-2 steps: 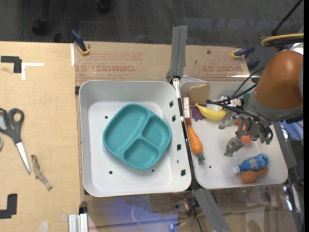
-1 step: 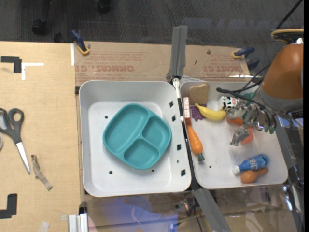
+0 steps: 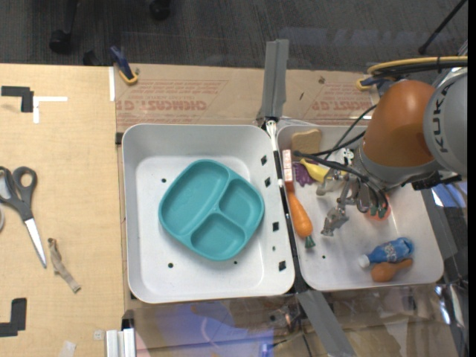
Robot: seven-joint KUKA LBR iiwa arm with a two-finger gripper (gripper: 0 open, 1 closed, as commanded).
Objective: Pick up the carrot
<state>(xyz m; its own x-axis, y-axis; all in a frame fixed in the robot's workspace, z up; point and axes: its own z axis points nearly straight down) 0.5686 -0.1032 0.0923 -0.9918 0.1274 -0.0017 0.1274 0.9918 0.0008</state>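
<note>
The carrot [image 3: 300,216], orange with a small green tip at its near end, lies in the right bin [image 3: 349,270] along the bin's left wall. My gripper [image 3: 331,208] hangs over the middle of that bin, just right of the carrot and apart from it. It is open with nothing between its fingers. The arm's orange band [image 3: 398,121] and grey wrist cover the bin's back right part.
A yellow banana [image 3: 316,171], a purple piece [image 3: 301,174] and a tan block [image 3: 306,138] lie behind the carrot. A blue bottle [image 3: 388,251] and an orange lump [image 3: 382,272] sit front right. A teal divided plate [image 3: 212,209] lies in the left bin [image 3: 141,222]. Scissors [image 3: 24,199] rest far left.
</note>
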